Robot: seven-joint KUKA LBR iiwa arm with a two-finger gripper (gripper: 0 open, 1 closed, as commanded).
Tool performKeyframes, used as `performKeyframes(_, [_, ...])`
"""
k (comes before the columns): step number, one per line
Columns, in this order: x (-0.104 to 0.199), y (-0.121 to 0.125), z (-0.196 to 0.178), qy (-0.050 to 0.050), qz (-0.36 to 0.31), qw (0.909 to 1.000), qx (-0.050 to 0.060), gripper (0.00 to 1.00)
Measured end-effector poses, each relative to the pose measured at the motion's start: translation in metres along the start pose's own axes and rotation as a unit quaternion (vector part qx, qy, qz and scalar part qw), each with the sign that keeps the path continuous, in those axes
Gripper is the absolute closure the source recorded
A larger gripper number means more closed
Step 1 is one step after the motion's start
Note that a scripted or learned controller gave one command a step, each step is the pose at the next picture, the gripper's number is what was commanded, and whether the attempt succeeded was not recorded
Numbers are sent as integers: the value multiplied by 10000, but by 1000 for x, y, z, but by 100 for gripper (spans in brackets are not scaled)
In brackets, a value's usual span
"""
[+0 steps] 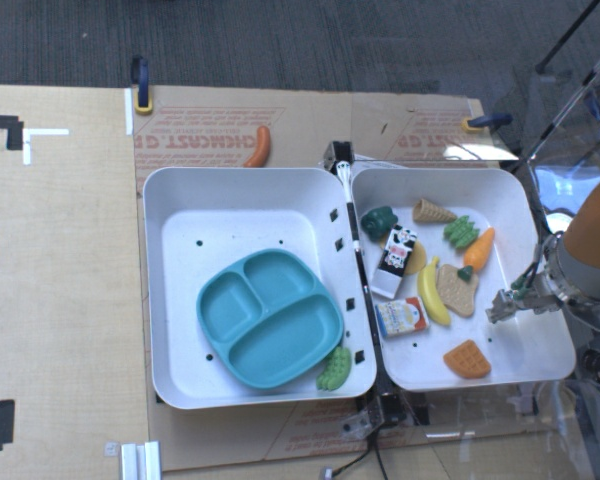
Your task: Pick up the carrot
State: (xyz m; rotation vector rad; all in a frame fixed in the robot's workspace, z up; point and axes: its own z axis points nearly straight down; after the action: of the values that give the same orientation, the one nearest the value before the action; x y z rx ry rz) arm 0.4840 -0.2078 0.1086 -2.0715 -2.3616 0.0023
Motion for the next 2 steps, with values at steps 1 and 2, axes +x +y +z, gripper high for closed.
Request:
performKeyframes(1, [1, 0, 0, 4, -3, 10000, -3, 0])
performKeyframes(2, [-23, 64, -28, -9, -596, 9982, -15, 0])
